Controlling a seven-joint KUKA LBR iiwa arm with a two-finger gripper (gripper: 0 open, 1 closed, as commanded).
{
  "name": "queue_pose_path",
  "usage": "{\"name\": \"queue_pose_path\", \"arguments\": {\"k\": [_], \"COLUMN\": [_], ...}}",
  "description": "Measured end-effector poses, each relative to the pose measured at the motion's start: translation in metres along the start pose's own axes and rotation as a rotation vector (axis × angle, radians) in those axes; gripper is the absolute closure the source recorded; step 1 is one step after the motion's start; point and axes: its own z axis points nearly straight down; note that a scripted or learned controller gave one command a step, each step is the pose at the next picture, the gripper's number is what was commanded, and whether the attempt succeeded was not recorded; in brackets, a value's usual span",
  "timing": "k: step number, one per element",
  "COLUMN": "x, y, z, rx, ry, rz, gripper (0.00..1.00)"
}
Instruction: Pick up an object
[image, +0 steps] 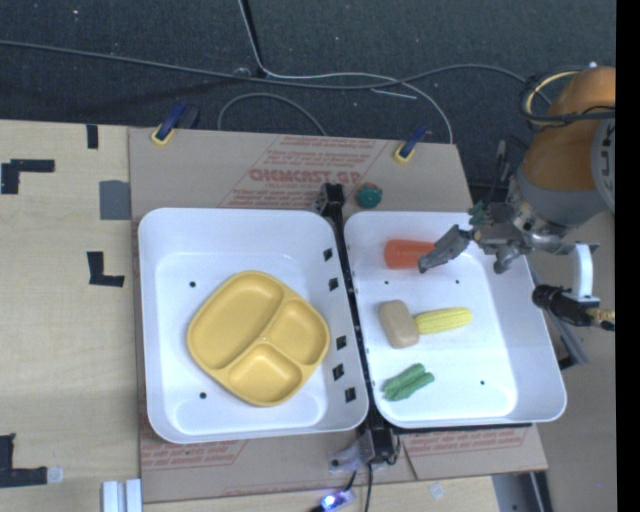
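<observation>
The right bin (520, 395) holds an orange carrot-like piece (405, 254) at its far side, a tan bread-like block (397, 324) and a yellow corn cob (443, 320) in the middle, and a green pod (407, 382) near the front. My gripper (440, 254) hangs over the far part of this bin, its dark fingers pointing left and down, right beside the orange piece's right end. Nothing shows between the fingers.
The left bin (160, 300) holds a yellow divided plate (258, 337). A small teal object (370, 195) lies on the cardboard behind the bins. Black clips line the divider between the bins. Cables run across the dark floor at the back.
</observation>
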Motion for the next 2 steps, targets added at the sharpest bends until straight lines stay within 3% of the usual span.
{"name": "queue_pose_path", "arguments": {"k": [1,2], "x": [0.000,0.004], "y": [0.002,0.011], "z": [-0.006,0.046], "rx": [-0.011,-0.006], "ry": [-0.002,-0.002], "rz": [-0.003,-0.003], "gripper": [0.00,0.00]}}
